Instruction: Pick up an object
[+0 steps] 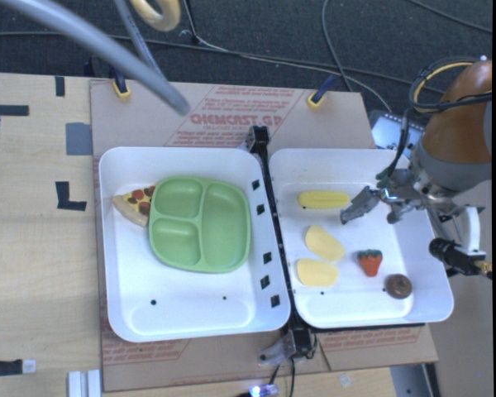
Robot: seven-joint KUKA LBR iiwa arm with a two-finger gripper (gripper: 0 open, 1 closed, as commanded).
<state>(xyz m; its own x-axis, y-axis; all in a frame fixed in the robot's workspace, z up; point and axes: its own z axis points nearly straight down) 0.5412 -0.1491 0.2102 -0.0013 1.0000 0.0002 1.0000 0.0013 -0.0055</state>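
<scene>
While the arm leans in from the right over the right bin (430,308), its gripper (379,206) hangs above the bin's upper middle with two dark fingers spread apart and nothing between them, so the jaws stand open and empty. The task names no particular object, and the nearest candidate looks to be the yellow banana-shaped piece (323,199), which lies on the bin floor just to the left of the left finger (357,207), with its long axis running left to right across the view. That matters, I judge, because the fingers also seem to spread roughly along that same left-right line, so a wrist turn may be needed to close across the narrow width and not along the length. Below it lie two pale yellow slices, one (324,242) above the other (317,272), then a small strawberry (370,261) almost straight under the gripper and a brown round thing (398,285) near the bin's lower right. In the left bin (128,304) sits a green divided plate (200,224), which covers part of a pizza slice (133,204). How high the fingers hang above the floor is hard to read from this slant, and the right finger merges with the wrist hardware behind it.
</scene>
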